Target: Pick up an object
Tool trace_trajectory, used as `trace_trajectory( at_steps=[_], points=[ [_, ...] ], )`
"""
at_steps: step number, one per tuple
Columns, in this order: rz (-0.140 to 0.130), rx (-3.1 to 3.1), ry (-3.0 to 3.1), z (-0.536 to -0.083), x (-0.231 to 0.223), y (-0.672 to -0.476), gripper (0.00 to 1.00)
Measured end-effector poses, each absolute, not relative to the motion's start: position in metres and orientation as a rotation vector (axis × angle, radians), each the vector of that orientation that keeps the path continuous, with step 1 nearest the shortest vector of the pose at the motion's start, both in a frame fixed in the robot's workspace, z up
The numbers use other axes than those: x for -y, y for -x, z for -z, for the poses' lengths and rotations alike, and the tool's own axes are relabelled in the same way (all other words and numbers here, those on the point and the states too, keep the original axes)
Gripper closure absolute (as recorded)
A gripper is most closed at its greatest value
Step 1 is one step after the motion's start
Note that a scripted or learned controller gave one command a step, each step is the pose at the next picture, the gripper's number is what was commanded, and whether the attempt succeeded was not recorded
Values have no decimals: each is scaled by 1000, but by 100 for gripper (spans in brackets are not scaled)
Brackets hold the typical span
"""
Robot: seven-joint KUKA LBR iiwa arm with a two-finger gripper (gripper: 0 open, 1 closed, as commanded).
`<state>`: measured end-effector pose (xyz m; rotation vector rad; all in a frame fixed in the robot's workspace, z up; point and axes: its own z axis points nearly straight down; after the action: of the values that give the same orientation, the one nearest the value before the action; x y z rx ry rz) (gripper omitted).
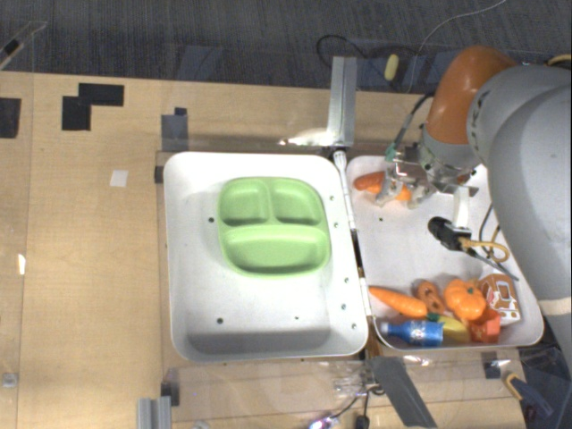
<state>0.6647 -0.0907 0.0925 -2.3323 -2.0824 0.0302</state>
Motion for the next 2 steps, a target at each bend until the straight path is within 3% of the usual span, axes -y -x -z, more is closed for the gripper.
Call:
trace_trajectory(
  at_steps=[1,2],
  points=[
    [3,2207,2237,-184,15,-669,100],
    [1,2206,2237,-184,16,-669,0]
  ],
)
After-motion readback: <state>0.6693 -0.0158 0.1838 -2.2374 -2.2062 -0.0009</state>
